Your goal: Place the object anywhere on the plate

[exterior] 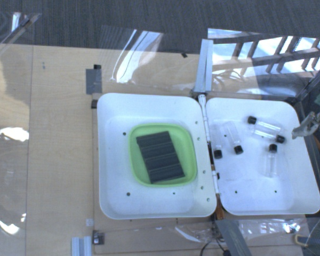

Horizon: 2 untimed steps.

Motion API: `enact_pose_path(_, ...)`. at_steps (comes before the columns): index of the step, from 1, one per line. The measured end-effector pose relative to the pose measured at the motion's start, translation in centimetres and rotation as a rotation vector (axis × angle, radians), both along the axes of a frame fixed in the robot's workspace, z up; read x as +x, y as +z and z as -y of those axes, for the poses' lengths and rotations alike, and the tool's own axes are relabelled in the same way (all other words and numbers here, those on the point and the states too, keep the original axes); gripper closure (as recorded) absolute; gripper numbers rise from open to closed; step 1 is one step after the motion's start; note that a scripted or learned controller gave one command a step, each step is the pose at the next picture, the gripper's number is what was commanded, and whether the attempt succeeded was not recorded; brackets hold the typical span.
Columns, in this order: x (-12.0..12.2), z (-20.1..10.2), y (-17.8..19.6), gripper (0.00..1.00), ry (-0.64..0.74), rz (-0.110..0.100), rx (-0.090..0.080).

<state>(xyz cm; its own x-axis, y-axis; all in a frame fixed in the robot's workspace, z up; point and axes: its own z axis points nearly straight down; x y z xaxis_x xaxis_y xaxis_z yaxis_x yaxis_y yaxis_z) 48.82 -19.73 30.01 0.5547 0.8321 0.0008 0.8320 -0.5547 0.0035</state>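
A pale wooden table (48, 143) stands on dark ribbed flooring (149, 7), with clear panels throwing bright reflections across it. Two white bins sit side by side: the left bin (114, 191) holds a green plate (189, 153) bearing a dark ribbed slab (160, 157); the right bin (298, 196) holds scattered clear vials (266, 127) with black caps. The hand (305, 126) sits at the right bin's edge; its opening cannot be told.

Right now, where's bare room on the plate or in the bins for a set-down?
Green plate: dark ridged block covers its middle, leaving thin strips along the rim. Left bin: bare floor surrounds the plate. Right bin: vials crowd the upper half; the lower half is bare.
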Motion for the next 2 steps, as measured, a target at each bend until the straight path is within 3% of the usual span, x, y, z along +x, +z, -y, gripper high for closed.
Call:
enact_pose_path(1,0.0,0.1,-4.2,0.00,-0.055,0.000,0.001)
enact_pose_path(2,0.1,-0.7,6.7,0.00,-0.026,0.006,-0.002)
